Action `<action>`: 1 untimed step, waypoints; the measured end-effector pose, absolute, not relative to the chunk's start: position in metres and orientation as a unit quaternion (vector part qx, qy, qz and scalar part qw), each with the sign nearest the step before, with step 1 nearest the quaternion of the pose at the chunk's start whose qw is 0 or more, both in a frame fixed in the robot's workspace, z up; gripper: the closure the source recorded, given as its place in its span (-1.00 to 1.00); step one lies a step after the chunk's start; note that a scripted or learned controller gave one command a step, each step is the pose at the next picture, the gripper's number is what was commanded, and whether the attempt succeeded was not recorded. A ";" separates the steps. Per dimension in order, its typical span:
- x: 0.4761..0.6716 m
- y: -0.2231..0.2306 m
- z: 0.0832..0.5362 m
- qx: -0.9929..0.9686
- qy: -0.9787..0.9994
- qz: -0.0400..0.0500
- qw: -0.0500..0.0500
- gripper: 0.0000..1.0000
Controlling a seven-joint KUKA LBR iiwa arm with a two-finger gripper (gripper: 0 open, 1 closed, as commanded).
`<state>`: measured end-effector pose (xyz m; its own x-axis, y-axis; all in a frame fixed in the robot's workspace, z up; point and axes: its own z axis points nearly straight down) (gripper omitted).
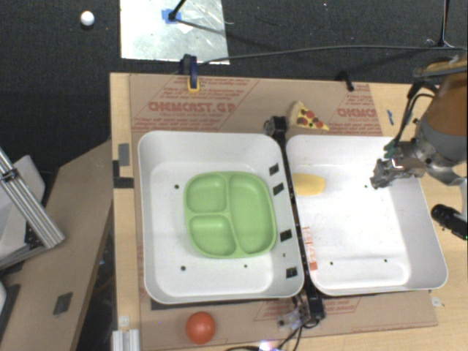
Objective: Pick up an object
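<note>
**rigwatcher:** Hand (382, 172) first, since that's what everyone asks about. It's a dark, stubby metal thing hanging over the right bin (409, 269), up near that bin's far right corner, on the end of the grey arm (444, 148) that comes in from the right. Whether it's clenched or released, I honestly can't tell, it's just a blurry dark lump at this angle. Nothing visibly in it.

**binfan22:** ok so what's closest to it?

**rigwatcher:** A pale yellow chunk (308, 186), soft rounded wedge shape, matte. It lies on the right bin's floor hard by the left wall, well apart from the hand. The bin itself is shallow smooth white plastic with rounded corners and some faint reddish scuffs on the floor.

**binfan22:** and the other side?

**rigwatcher:** The left bin (157, 269) is the same white tub, touching the right one along the middle with small black clips on the seam. Inside sits a light green divided plate (230, 214), glossy plastic, rounded-square, three compartments.

**binfan22:** anything outside the bins?

**rigwatcher:** A toy pizza slice (308, 117), triangular with red dots, lies on the brown cardboard sheet (219, 101) just behind the right bin's far left corner. A round orange-red ball (200, 327) sits on the bench (80, 218) near the front edge, below the left bin. Farther back there's a crinkly silvery sheet (172, 20) on the black floor, and a little white ball (88, 18) to its left.
</note>
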<state>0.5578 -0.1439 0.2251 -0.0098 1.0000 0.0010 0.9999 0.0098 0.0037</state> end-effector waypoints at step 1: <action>0.551 -0.096 0.218 0.704 0.710 0.001 -0.001 1.00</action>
<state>0.5505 -0.0961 0.2183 -0.0095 1.0000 0.0018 1.0000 0.0095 0.0002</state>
